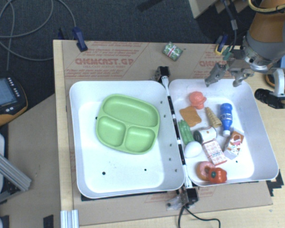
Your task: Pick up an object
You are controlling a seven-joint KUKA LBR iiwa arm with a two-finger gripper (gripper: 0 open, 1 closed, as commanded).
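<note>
My gripper hangs open above the far edge of the right bin, its two fingers spread wide with nothing between them. Below it in that bin lie a pink round toy, a brown bread slice, a tan cone, a blue bottle, a green stick, a white egg, two small cartons and a red pepper. The pink toy is the nearest, down and to the left of the fingers.
The left bin holds a green sectioned plate. A small green wrapped item lies on the cardboard behind the bins. A black clip sits at the bins' far joint. Cables hang near the arm at top right.
</note>
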